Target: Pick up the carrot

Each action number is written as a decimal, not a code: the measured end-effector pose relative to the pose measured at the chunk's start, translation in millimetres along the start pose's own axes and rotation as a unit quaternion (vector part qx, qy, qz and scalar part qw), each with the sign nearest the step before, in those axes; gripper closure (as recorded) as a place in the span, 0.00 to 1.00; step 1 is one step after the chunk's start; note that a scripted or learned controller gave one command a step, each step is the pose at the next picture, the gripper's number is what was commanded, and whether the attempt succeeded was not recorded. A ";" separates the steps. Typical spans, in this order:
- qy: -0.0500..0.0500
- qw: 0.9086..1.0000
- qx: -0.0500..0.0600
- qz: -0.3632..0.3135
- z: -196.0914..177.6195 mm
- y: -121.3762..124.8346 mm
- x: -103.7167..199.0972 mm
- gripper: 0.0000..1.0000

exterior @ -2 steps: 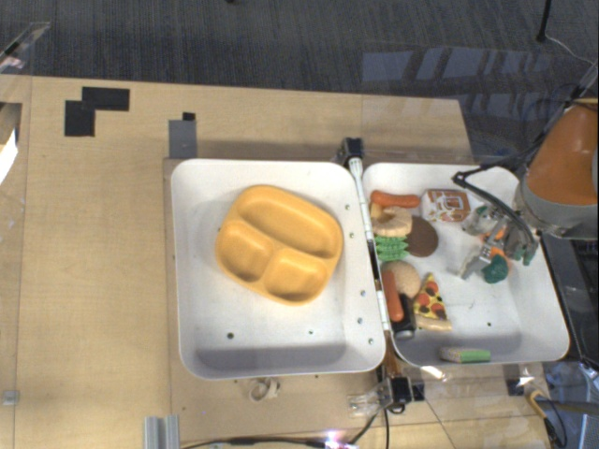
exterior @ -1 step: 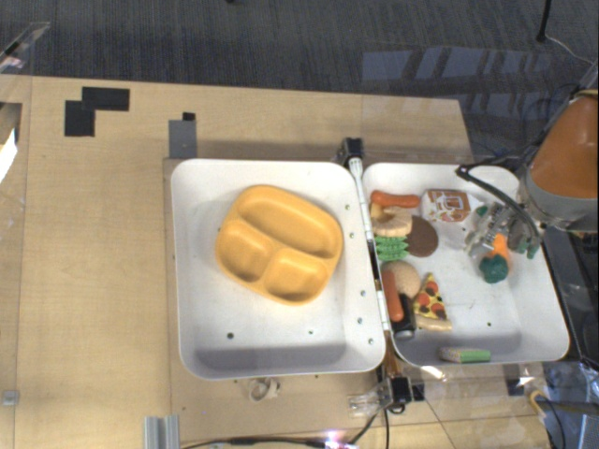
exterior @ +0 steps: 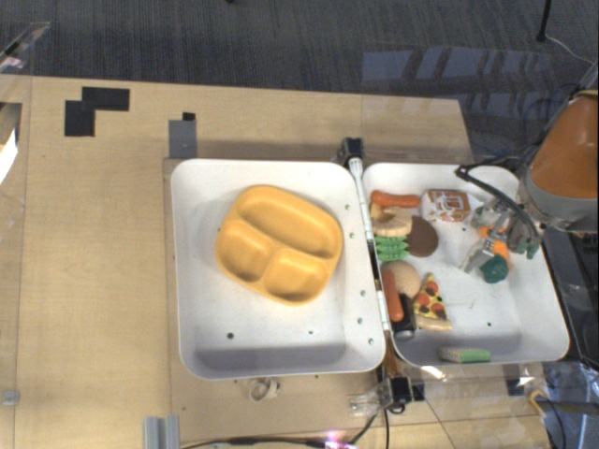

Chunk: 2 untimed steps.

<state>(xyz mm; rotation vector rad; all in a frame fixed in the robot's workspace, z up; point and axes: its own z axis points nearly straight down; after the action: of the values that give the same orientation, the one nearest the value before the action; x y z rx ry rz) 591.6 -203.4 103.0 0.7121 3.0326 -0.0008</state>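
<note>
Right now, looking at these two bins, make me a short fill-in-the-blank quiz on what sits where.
1. The yellow divided plate lies in the ____ bin.
2. The carrot lies near the right bin's ____ edge.
3. The pizza slice lies in the ____ bin.
4. The hand hovers over the ____ bin.

Missing words: left; far; right; right

Arm [exterior: 566, 171] showing a rounded orange band over a grey collar, black cable [exterior: 489, 183] looping out from the wrist, gripper [exterior: 494, 251] appearing as cluttered grey metal parts carrying small orange and teal-green fittings, surface markings reading as too blurred to identify
</note>
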 end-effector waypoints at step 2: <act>0.007 1.000 0.001 -0.021 15.3 9.3 -22.9 0.00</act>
<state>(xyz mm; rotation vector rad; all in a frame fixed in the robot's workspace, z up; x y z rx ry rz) 616.6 -205.4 88.3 0.6523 3.0606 -0.0008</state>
